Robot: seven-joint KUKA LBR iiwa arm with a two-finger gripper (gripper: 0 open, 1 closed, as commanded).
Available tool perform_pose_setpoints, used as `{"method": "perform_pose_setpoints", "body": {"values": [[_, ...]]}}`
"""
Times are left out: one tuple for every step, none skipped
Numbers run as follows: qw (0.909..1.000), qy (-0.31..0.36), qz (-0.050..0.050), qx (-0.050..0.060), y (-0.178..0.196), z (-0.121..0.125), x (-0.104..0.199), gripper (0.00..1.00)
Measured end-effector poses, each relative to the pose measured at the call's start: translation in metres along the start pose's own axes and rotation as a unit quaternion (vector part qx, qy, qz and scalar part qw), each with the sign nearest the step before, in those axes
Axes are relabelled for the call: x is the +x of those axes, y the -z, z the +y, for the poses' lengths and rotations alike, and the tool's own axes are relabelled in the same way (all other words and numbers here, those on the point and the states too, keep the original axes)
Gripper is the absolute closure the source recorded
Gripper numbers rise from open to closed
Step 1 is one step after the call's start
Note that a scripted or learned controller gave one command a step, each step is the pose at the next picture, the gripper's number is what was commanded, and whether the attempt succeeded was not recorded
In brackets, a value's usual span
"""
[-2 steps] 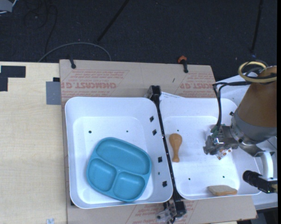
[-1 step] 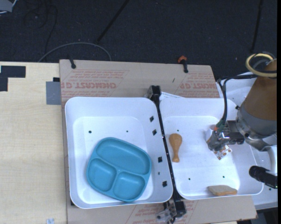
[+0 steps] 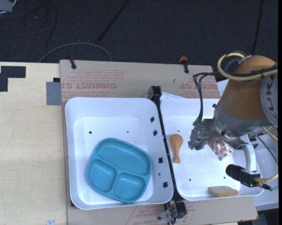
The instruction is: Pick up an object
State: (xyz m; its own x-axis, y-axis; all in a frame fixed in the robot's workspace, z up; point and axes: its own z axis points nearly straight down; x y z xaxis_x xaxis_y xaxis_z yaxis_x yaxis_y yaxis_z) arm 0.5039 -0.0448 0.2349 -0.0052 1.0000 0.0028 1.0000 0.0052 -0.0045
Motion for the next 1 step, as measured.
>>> {"method": "perform_pose_setpoints", "body": {"values": [[1.0,-0.001,-0.001,0.0,-0.0097,0.0187,0.0481,1.0]]}}
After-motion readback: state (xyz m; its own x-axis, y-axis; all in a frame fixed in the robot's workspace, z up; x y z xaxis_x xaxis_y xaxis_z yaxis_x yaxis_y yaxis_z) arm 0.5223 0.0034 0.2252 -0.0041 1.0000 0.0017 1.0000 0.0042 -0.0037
